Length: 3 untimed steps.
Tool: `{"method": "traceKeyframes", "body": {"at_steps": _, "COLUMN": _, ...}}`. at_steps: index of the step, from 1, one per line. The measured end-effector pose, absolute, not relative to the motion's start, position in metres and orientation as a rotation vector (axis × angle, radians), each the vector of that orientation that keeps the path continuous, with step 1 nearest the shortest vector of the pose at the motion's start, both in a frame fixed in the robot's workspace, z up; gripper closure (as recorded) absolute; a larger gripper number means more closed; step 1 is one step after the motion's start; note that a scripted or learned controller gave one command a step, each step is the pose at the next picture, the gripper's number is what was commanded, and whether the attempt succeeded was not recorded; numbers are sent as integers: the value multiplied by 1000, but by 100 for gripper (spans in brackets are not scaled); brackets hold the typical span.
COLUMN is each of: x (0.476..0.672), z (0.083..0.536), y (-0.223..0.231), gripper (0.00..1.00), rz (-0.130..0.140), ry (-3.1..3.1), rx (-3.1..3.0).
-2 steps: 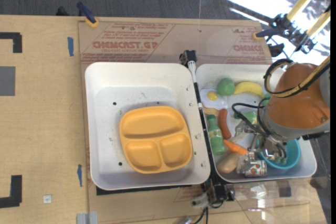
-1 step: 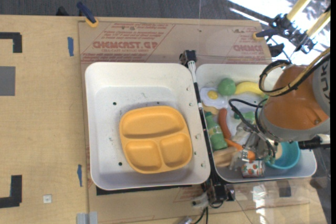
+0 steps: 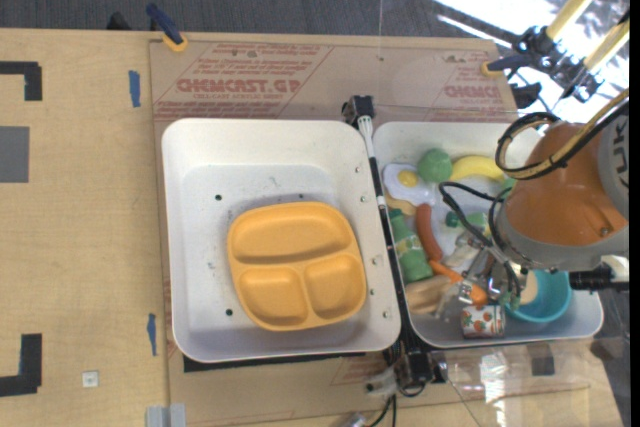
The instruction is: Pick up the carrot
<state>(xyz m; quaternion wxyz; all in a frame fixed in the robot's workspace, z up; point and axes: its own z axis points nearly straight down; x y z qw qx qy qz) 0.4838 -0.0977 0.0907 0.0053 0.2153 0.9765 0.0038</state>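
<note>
Right bin, lower right of frame: carrot lies slanted among toy foods, just left of gripper; fingers' state cannot be told amid clutter. Left bin, centre: yellow divided plate

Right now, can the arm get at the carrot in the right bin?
Probably yes. The gripper hangs right over the carrot, which lies on top of the other toys in the right bin with nothing covering it. The crowding around it could spoil a clean grasp.
</note>
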Motion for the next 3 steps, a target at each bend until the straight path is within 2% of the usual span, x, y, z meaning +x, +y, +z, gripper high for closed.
{"method": "traceKeyframes", "body": {"at_steps": 1, "x": 489, "z": 103, "y": -98, "gripper": 100, "rz": 10, "ry": 3041, "rx": 671}}
{"method": "traceKeyframes", "body": {"at_steps": 2, "x": 486, "z": 93, "y": -119, "gripper": 100, "rz": 13, "ry": 3085, "rx": 488}}
{"method": "traceKeyframes", "body": {"at_steps": 3, "x": 489, "z": 104, "y": -118, "gripper": 100, "rz": 13, "ry": 3078, "rx": 483}}
